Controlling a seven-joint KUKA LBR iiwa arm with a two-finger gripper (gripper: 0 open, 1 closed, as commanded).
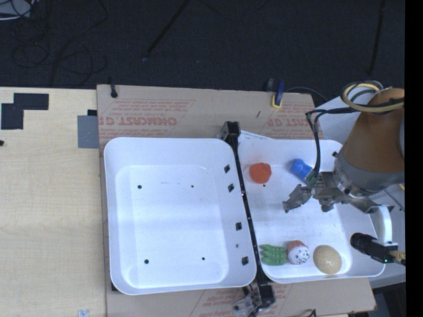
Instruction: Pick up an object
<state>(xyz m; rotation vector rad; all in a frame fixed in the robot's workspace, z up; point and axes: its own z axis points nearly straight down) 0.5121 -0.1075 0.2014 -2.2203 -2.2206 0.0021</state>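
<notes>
My gripper (pixel 308 202) hangs over the middle of the right bin (pixel 264 211), its fingers spread open with nothing between them. A blue object (pixel 301 169) lies just behind it, toward the bin's far side. Further left is an orange-red round object (pixel 260 172). Along the near wall lie a green object (pixel 272 253), a white ball with red marks (pixel 298 252) and a tan egg-shaped object (pixel 326 259). The gripper touches none of them.
The left bin (pixel 119 177) sits beside the right one, with a black divider strip (pixel 239 203) between them. Both rest on a cardboard sheet (pixel 165 111). The arm's grey and orange body (pixel 373 144) covers the right bin's right side.
</notes>
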